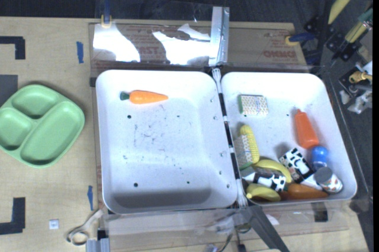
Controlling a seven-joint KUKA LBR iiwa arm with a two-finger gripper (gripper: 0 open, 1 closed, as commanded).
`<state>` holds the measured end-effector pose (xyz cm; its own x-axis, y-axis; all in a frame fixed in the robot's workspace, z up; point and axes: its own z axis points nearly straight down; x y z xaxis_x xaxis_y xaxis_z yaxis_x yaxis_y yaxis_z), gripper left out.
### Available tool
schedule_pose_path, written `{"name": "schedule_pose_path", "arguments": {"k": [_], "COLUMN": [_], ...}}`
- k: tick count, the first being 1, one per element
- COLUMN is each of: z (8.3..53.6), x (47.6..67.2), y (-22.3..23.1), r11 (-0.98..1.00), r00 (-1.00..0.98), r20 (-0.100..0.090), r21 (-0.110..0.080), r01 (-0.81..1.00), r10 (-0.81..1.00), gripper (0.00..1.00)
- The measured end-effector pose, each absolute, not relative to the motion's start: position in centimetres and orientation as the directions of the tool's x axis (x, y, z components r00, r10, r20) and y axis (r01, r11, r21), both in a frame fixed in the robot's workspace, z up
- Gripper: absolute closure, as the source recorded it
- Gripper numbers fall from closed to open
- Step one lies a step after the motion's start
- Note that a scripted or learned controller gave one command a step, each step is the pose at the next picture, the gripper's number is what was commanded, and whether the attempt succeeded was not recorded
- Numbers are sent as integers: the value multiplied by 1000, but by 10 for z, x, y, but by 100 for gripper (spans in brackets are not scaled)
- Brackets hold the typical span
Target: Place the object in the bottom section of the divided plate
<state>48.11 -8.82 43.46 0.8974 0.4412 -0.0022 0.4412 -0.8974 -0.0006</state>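
- Judging by the layout, the task is at its start: nothing lies in the divided plate, so the pick has not yet been made.
- The green plate sits on the table at 9 o'clock in the view, well apart from both bins. Its large bottom section is toward 5 o'clock of the plate, with two smaller sections at 12 and 9 o'clock.
- The likeliest task object is the carrot. It lies alone at 11 o'clock in the left bin, lengthwise across, with its green top pointing to 9 o'clock.
- I cannot tell whether the claw is wide, narrow or holding anything.
- The next move probably calls for a descent over the carrot's middle, with the fingers closing across its narrow width. After that comes a lift above the bin wall and a carry toward 9 o'clock.
- The carrot lies near the bin's 12 o'clock wall, so room is tighter on that side and open toward 6 o'clock.
- The left bin's 9 o'clock rim stands between the carrot and the plate and must be cleared.
- The right bin is crowded at 6 o'clock with a corn cob, an orange bottle and other toys.
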Motion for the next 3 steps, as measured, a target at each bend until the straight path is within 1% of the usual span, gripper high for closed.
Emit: {"name": "schedule_pose_path", "arguments": {"k": [1, 2, 3], "z": [434, 424, 435], "x": [480, 510, 480], "y": [-137, -100, -186], "r11": [-979, -980, -980], "r00": [979, 980, 980], "r20": [-1, 1, -1], "r21": [1, 1, 1], "r01": [202, 201, 199], "r10": [202, 201, 199], "gripper": [100, 100, 100]}}
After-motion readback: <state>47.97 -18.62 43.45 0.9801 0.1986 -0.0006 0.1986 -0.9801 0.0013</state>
